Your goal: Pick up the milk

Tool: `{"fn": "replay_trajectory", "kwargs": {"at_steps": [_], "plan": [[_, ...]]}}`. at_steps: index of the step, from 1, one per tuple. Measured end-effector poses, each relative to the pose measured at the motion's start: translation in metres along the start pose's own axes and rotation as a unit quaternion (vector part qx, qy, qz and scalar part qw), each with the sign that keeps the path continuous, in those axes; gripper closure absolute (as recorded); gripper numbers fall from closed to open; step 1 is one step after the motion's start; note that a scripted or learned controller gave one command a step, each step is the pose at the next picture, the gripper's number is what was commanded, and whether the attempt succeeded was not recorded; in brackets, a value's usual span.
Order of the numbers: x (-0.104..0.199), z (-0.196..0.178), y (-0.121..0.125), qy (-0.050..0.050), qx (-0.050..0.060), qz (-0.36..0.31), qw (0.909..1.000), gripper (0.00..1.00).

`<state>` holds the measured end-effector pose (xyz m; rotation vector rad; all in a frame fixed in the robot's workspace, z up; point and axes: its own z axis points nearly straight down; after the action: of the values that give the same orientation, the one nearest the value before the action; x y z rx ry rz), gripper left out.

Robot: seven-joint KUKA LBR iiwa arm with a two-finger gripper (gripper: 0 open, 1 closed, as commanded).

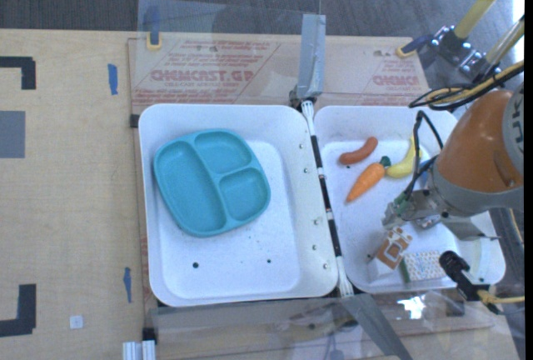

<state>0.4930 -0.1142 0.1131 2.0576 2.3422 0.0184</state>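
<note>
Two small cartons lie in the front of the right bin (358, 225). One is white with brown markings (391, 251); the other is white with a green side (421, 265), and it touches the first on its right. I cannot tell which of them is the milk. My gripper (403, 217) hangs just behind and slightly above the brown-marked carton, under the grey and orange wrist. Nothing is visibly held in it.
A sausage (358, 152), a carrot (366, 180) and a banana (405, 163) lie at the back of the right bin. A teal divided plate (212, 181) rests in the left bin (250, 267). A ridge separates the two bins.
</note>
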Motion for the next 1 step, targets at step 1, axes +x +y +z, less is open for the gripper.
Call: {"fn": "replay_trajectory", "kwargs": {"at_steps": [1], "plan": [[0.0000,0.0001,-0.0001,0.000,0.000,0.000,1.0000,0.00]]}}
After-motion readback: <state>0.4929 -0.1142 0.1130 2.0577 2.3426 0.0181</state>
